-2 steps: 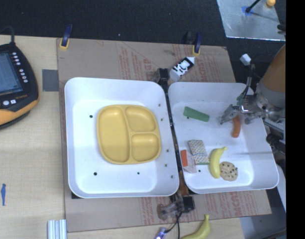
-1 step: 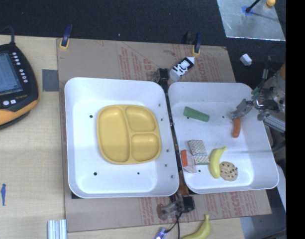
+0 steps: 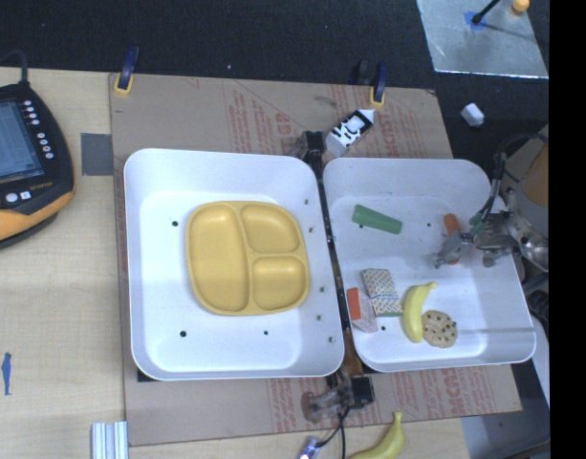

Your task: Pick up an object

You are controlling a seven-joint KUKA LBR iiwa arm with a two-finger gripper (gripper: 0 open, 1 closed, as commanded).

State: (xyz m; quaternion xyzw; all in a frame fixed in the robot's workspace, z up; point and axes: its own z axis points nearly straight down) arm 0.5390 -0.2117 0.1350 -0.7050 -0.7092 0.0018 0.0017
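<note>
The arm [image 3: 522, 208] is cut off at the right, leaving its wrist and the tool [image 3: 455, 253] visible; whether the tool's fingers are apart is too small to tell. A second banana [image 3: 383, 442] on the worktop runs past the bottom edge. The handheld pendant [image 3: 20, 161] is cropped at the left.

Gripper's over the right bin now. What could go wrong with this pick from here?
The gripper sits near the bin's right wall, apart from most items, so it may close on nothing. The small orange piece beside it is tiny and could slip away. The banana, cookie and wrapped packet crowd together, risking a nudge or a double grab.
</note>
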